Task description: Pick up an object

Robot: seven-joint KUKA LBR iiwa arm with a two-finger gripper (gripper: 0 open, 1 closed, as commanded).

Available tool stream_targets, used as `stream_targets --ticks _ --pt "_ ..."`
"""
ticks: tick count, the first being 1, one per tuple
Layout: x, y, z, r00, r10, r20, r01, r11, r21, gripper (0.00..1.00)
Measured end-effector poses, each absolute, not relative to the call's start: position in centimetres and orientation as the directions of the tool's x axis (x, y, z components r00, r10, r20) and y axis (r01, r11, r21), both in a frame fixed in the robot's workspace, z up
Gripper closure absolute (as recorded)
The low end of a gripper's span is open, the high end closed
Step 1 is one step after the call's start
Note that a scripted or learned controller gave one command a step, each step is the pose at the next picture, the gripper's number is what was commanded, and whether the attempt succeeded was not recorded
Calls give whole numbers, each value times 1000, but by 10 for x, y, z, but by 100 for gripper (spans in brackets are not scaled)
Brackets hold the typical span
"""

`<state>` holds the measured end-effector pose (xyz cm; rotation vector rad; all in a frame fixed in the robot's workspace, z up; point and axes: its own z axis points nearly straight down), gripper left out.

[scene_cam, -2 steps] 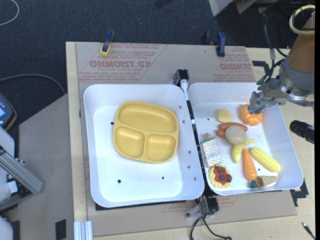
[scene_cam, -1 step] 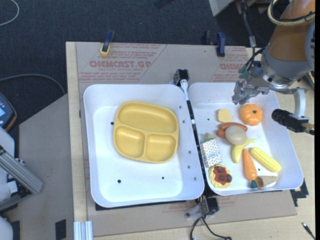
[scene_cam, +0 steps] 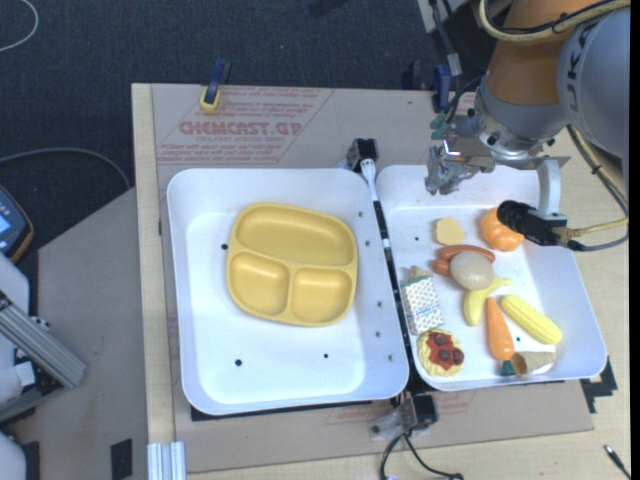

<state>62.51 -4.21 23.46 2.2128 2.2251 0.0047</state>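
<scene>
Approach step; the gripper (scene_cam: 443,180), nothing visibly held, hangs at the right bin's (scene_cam: 585,320) eleven o'clock; next, descend onto the cheese wedge (scene_cam: 449,231).

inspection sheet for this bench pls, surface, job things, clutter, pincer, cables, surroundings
surface: two white bins, left bin and right bin, side by side on a brown board
job's things: in the right bin, toy foods: egg, carrot, corn, pizza slice, orange fruit
clutter: yellow divided tray in the left bin
grippers: pincer above the right bin's far left corner, nothing between it seen
cables: yellow cable at right
surroundings: dark carpet
</scene>
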Motion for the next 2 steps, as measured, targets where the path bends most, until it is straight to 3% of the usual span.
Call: stream_targets --ticks 1,2 --pt "646 -6 229 -2 1000 0 1000 2 4 100" --pt "651 -7 217 -1 1000 -1 1000 1 0 100"
